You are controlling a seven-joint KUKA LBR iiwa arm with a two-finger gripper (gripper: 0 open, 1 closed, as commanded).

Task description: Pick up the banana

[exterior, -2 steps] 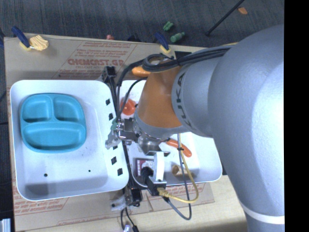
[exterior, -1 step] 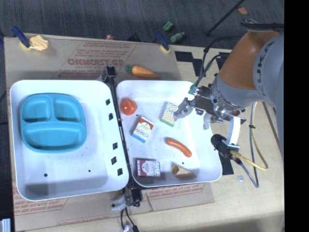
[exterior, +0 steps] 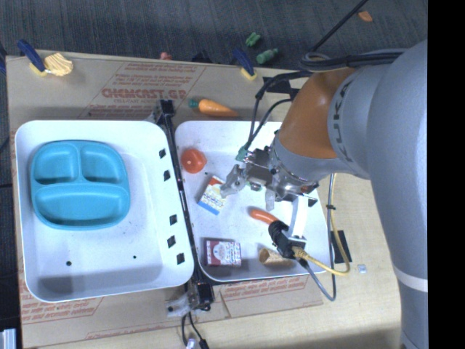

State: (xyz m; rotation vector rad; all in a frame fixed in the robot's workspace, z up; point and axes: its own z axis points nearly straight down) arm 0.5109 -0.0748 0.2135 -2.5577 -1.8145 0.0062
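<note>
My gripper (exterior: pixel 234 181) hangs low over the middle of the right bin (exterior: pixel 218 133), with the grey arm and its orange band reaching in from the right. Just to its lower left lies a small blue and white box (exterior: pixel 211 196), very close to the gripper tip. A red-orange oblong piece (exterior: pixel 261 214) lies just below the wrist. The arm covers much of the right half of this bin.
The right bin also holds a red ball-like fruit (exterior: pixel 192 160), a dark red box (exterior: pixel 221 253) and a tan piece (exterior: pixel 275 255) near its front edge. A blue divided plate (exterior: pixel 80 182) sits in the left bin (exterior: pixel 109 267). A carrot (exterior: pixel 213 107) lies behind the bins.
</note>
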